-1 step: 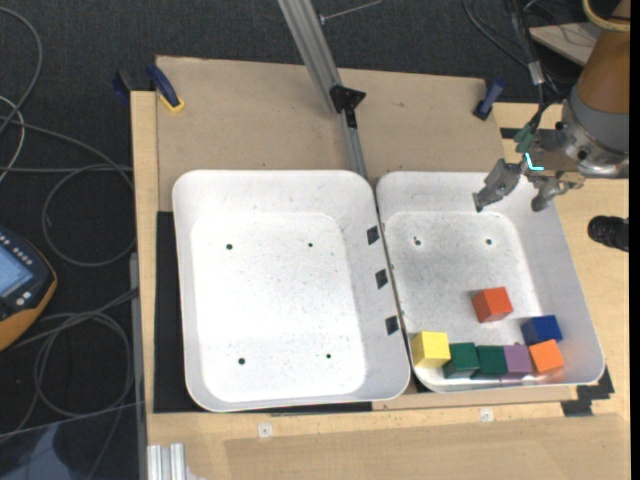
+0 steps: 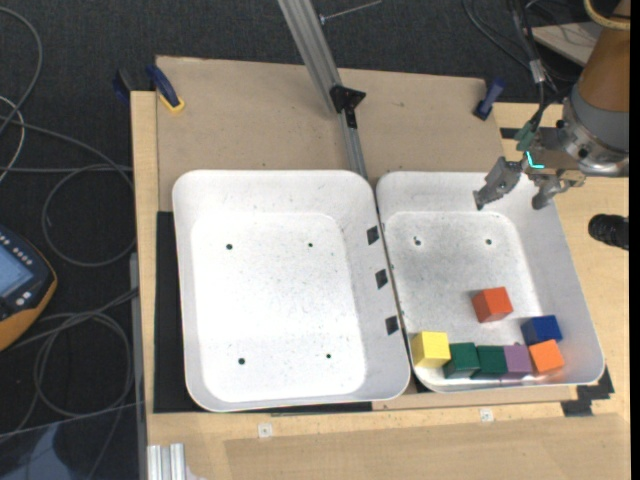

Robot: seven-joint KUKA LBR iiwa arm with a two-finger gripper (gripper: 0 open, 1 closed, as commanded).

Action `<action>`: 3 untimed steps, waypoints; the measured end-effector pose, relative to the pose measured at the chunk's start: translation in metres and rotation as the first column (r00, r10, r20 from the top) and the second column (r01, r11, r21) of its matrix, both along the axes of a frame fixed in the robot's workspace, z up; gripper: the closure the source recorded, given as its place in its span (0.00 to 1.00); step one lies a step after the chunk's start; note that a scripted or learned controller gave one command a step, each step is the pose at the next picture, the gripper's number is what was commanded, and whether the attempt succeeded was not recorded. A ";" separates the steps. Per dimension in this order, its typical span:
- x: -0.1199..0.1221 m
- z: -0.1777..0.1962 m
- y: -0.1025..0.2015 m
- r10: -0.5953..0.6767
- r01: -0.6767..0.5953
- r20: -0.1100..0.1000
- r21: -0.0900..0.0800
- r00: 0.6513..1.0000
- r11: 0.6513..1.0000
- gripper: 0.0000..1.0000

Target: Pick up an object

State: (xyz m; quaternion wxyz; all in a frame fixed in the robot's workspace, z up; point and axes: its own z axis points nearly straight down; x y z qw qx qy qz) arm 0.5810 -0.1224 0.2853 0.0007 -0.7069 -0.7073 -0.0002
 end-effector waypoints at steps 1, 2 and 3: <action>0.001 -0.058 -0.008 -0.002 0.002 -0.007 0.000 1.000 1.000 0.00; 0.002 -0.101 -0.005 -0.001 0.001 -0.006 0.000 1.000 1.000 0.00; 0.001 -0.160 -0.013 -0.002 0.002 -0.007 0.001 1.000 1.000 0.00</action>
